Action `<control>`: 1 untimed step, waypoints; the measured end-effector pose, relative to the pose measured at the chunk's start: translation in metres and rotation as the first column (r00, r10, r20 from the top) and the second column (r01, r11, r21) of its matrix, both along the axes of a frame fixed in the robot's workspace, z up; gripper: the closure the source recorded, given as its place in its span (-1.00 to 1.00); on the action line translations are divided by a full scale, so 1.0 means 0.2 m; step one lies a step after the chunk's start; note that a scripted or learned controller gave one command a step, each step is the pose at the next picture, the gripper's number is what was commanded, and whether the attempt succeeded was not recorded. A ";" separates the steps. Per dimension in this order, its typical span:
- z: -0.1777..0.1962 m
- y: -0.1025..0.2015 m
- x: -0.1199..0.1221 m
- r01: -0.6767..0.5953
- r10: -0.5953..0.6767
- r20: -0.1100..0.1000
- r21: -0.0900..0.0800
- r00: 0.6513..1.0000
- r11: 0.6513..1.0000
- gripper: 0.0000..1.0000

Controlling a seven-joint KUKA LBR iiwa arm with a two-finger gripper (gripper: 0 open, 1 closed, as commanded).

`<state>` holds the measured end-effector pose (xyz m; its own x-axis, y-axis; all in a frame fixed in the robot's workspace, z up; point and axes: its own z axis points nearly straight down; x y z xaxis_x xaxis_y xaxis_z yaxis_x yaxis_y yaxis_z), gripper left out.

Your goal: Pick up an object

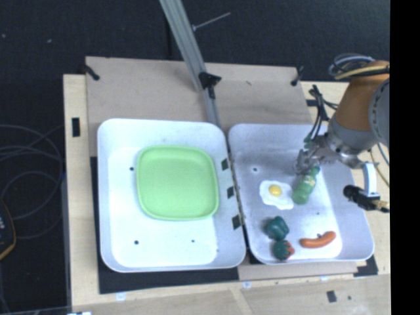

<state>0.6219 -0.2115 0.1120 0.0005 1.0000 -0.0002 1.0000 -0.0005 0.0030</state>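
Note:
The right bin (348, 241) holds a small green bottle (305, 186), a fried egg (275, 193), two dark green peppers (277, 227) (283, 248) and a red sausage (317, 240). My gripper (309, 162) hangs over the bin's upper right part, directly at the top end of the green bottle. The bottle lies tilted, its lower end beside the egg. The fingers are small and dark against the bottle's cap, and I cannot make out whether they touch it.
A light green square plate (177, 182) lies in the left bin (118, 241). A grey slanted pole (187, 38) rises from the back between the bins. The arm's orange band (357, 107) sits at the right edge.

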 end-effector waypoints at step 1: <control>0.22 -0.03 0.01 0.000 0.000 0.002 -0.001 1.000 1.000 1.00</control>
